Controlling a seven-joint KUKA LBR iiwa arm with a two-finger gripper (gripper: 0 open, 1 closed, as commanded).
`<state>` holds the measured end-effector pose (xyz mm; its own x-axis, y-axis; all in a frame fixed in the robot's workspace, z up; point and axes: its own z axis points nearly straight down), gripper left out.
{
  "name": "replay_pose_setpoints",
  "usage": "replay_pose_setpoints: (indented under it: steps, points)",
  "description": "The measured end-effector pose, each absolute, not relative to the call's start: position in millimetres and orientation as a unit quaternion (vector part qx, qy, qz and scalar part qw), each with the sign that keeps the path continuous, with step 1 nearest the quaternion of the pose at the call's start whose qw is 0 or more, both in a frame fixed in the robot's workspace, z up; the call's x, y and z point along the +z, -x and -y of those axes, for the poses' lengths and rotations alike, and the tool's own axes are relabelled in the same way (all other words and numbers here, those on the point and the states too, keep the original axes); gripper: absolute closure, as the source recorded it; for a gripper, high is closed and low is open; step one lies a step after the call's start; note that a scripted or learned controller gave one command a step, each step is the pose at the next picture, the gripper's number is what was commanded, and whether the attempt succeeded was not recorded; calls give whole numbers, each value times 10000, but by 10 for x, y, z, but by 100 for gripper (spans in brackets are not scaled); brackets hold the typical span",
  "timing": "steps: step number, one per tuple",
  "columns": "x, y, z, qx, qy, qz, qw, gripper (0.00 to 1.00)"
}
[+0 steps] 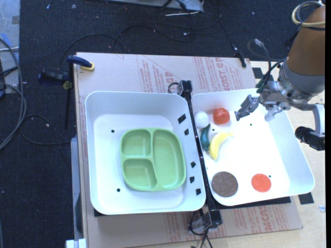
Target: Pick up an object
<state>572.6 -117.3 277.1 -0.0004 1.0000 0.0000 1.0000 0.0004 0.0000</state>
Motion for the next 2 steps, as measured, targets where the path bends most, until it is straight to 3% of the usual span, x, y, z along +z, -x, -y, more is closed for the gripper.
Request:
replay_pose_setpoints:
  steps: [1, 2]
  points:
    - [2872, -5727, 1173, -1, 7068, 7074, -1, 100]
    - [2869, -5727, 1173, 0, 7069, 7073, 1, 0]
